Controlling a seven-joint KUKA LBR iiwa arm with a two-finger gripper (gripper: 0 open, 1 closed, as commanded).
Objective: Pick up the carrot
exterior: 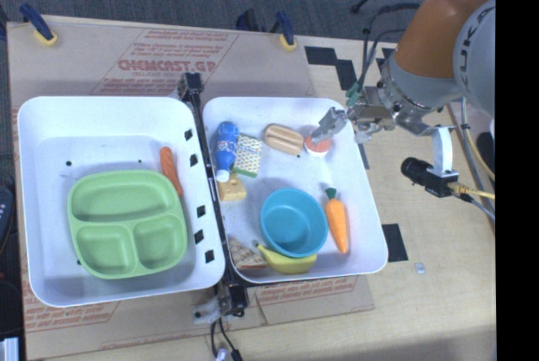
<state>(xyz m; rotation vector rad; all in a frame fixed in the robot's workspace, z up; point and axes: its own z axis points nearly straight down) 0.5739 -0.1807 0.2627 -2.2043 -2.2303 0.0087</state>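
The carrot (338, 223) is orange with a green top. It lies in the right bin (364, 183), just right of the blue bowl (292, 221), with its leafy end pointing to the far side. My gripper (327, 126) hangs over the bin's far right corner, well beyond the carrot. It is directly above a small red and white piece (318, 147). The grey arm with its orange band (438, 31) reaches in from the right.
In the right bin also lie a yellow banana (286, 259), a blue bottle (225, 145), a hot dog bun (284, 139), a checked cloth piece (247, 154) and a cracker (242, 253). The left bin (34, 183) holds a green divided plate (126, 223) and an orange sausage (171, 170).
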